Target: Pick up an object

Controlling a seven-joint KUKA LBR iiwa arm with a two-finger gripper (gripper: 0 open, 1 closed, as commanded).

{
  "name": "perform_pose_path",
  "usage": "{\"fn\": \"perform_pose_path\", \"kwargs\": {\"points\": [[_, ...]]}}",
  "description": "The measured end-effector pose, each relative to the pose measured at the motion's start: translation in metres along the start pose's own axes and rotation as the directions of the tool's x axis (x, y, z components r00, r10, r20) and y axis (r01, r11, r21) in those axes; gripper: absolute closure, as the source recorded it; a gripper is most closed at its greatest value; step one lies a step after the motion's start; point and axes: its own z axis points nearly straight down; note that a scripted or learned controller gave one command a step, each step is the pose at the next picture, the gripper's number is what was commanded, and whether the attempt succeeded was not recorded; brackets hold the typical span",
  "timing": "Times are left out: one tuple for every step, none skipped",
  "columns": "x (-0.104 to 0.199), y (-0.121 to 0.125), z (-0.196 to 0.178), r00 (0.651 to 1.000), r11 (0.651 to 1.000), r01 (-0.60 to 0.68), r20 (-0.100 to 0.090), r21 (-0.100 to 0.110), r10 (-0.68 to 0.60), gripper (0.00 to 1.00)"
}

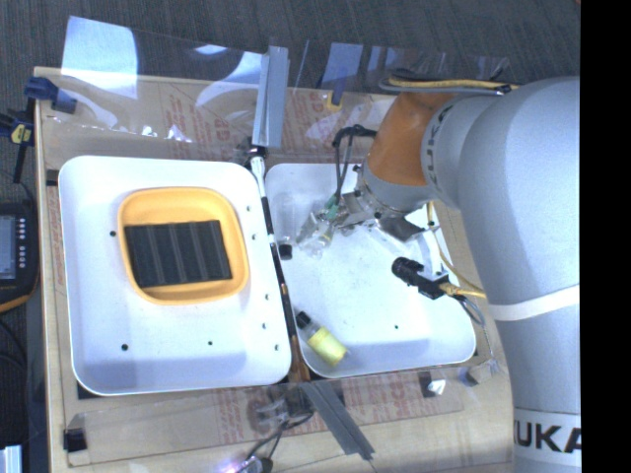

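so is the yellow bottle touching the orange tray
Apart. The camera view shows the yellow bottle in the right bin, the orange tray in the left, rims between them.

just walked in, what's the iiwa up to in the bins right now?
The arm is reaching into the right bin, with its gripper low near that bin's far left corner over something clear and hard to identify. Nothing visibly sits between its fingers. A small yellow object with a dark cap lies untouched near the bin's front left corner. The left bin holds a yellow tray with a dark ribbed insert.
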Motion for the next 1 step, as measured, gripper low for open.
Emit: {"fn": "perform_pose_path", "kwargs": {"points": [[0.0034, 0.0017, -0.0095, 1.0, 1.0, 0.008, -0.004, 0.0, -0.008, 1.0]]}}
